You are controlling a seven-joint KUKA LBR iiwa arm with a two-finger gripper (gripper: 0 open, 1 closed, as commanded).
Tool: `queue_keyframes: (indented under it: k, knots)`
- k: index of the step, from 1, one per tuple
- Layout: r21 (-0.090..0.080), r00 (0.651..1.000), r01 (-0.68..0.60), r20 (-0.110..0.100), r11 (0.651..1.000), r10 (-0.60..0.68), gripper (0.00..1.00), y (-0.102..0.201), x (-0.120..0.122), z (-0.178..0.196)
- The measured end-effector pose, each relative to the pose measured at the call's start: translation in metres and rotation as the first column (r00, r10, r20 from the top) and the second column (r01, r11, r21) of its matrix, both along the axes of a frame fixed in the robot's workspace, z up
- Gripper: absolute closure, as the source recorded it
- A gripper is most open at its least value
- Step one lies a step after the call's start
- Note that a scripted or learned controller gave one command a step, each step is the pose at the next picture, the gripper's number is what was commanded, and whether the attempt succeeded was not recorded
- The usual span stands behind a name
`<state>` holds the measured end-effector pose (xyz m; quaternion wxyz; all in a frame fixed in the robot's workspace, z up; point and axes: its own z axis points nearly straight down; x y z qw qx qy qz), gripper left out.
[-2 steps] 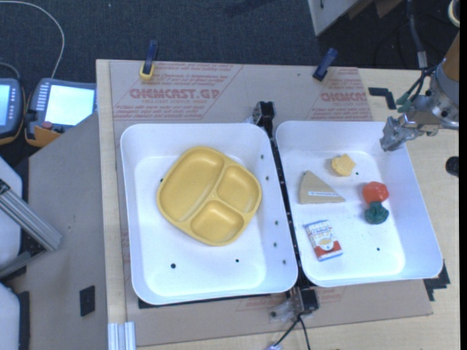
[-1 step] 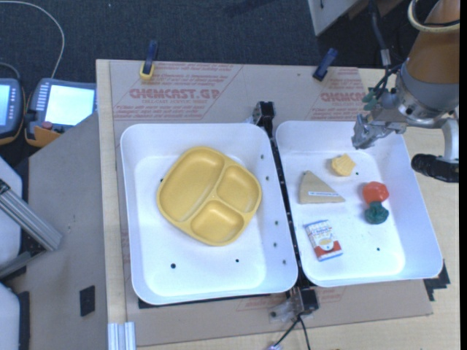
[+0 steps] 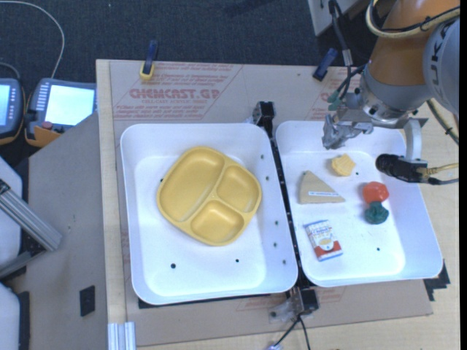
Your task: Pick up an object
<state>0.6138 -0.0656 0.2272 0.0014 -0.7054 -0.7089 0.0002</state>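
My gripper [image 3: 337,138] hangs over the back of the right bin [image 3: 416,265], just up and left of a small yellow chunk [image 3: 343,165]. Nothing shows between its fingers. In the same bin lie a tan wedge [image 3: 318,189], a red piece [image 3: 375,192], a dark green piece [image 3: 376,214] touching it from below, and a small red-and-white carton [image 3: 323,240]. A yellow divided plate [image 3: 209,195] rests in the left bin [image 3: 142,254].
A black clamp [image 3: 263,112] sits at the back where the bins meet. A black cylinder with a cable [image 3: 398,166] hangs over the right bin's right side. A blue clip [image 3: 149,59] holds the cardboard's back edge. Screens stand at far left.
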Motion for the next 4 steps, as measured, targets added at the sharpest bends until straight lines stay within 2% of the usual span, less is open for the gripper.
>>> queue_keyframes:
  k: [3, 4]
  knots:
    - [0.0, 1.0, 0.0, 0.003, 1.0, 0.0, 1.0, 0.138, 0.012, -0.006]
    - [-0.001, 1.0, 0.004, 0.003, 1.0, -0.004, 0.0, 0.136, 0.012, -0.006]
